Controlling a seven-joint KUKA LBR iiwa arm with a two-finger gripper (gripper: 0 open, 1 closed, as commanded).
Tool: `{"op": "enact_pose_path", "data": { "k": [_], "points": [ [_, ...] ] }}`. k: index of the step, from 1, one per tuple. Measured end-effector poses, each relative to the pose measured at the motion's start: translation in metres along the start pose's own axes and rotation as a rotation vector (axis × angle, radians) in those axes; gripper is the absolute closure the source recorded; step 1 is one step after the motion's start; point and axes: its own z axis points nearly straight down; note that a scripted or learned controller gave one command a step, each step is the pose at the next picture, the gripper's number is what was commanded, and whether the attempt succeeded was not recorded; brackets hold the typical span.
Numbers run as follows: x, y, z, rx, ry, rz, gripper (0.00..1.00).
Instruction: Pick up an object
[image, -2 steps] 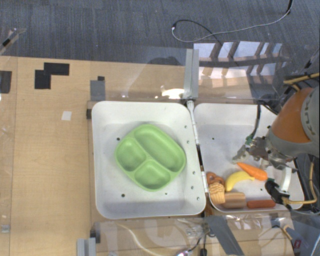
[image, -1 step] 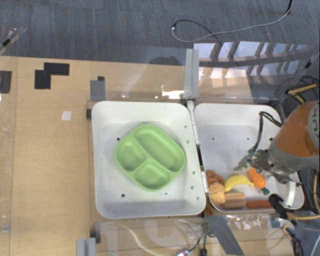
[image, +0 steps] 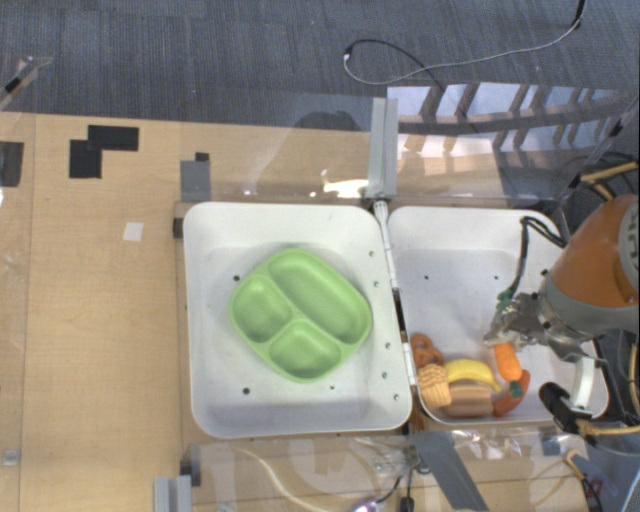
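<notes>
Low over the right bin (image: 450, 240), the arm's claw (image: 512, 330) perhaps touches the carrot (image: 508, 360); finger state unclear.

A cluster of toy food lies heaped in the near corner of the right-hand white bin (image: 450, 240): a yellow banana (image: 470, 373) rests across the middle, with a corn cob (image: 432, 378) touching its left end and a brown bread-like piece (image: 467, 402) just below it. An orange carrot (image: 508, 360) sits at the banana's right end, and a reddish-brown item (image: 425, 349) lies just behind the corn.
</notes>
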Motion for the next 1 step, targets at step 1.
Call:
{"op": "enact_pose_path", "data": {
  "k": [1],
  "points": [
    [0.0374, 0.0558, -0.0863, 0.018, -0.004, -0.006, 1.0]
  ]
}}
